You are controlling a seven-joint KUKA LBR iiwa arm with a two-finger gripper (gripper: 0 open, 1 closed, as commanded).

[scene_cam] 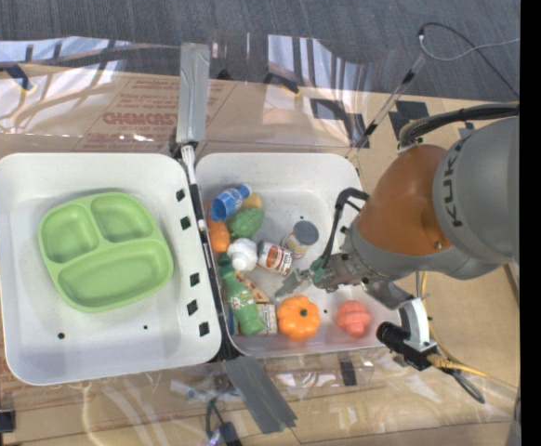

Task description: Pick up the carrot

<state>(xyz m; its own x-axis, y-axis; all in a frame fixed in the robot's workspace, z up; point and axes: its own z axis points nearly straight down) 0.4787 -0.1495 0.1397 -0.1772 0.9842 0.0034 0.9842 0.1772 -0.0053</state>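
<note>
A grey KUKA arm with an orange band reaches in from the right of the frame, its gripper low over the cluttered right bin, just above a small orange pumpkin. The carrot, an orange shape, lies against the bin's left wall near the centre of the frame, apart from the gripper and untouched, with a white garlic bulb and a small can between them. Whether the fingers are spread or closed cannot be told; nothing is seen between them. The pick looks not yet begun: reaching the carrot, gripping and lifting all remain. In the left bin sits a green divided plate.
</note>
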